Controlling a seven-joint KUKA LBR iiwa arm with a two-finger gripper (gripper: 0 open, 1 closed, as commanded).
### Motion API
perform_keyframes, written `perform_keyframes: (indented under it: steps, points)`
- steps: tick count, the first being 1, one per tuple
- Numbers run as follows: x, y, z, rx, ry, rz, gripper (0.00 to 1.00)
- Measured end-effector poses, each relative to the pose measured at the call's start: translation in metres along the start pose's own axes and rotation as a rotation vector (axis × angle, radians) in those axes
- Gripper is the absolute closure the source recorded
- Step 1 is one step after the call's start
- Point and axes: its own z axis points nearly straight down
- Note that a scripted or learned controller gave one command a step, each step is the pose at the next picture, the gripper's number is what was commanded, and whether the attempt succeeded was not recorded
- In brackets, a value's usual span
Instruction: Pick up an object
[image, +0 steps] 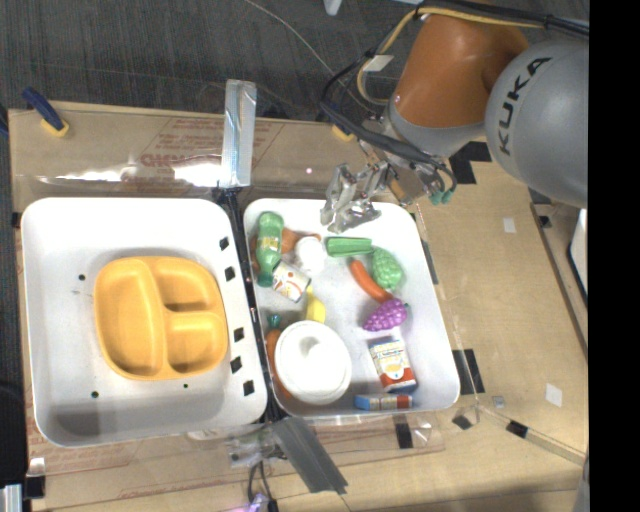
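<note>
the gripper (348, 207) hangs over the far rim of the right bin (437, 330), near its far middle, with the grey arm (530, 110) and its orange band (450, 60) reaching in from the far right; whether the jaws are apart or together cannot be told, and nothing is seen between them. just near of the gripper lies a green cylinder (348, 245), with a green bottle (268, 247) to its left along the bin's left wall. a green leafy toy (387, 268) and an orange carrot (368, 281) lie close together by the right wall, and a purple grape bunch (386, 316) sits just near of them. a small carton (391, 362) stands near the right near corner, and a marker (383, 402) lies along the near wall. a white round bowl (312, 360) fills the near left part, touching the left wall. the objects crowd the bin, with bare floor showing mainly in the middle and at the far right corner. the left bin (50, 250) holds a yellow divided tray (160, 315) in its centre, with wide bare floor all round it
</note>
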Motion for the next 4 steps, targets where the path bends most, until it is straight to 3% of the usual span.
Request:
perform_keyframes:
  steps: [1, 2, 3, 4]
  points:
    - [-0.003, 0.008, 0.016, 0.000, 0.000, 0.001, 1.00]
    - [0.006, 0.007, -0.009, 0.002, -0.003, 0.145, 1.00]
    - [-0.005, 0.012, 0.016, -0.001, 0.001, 0.089, 1.00]
    - [-0.003, 0.006, -0.006, 0.002, -0.003, 0.379, 1.00]
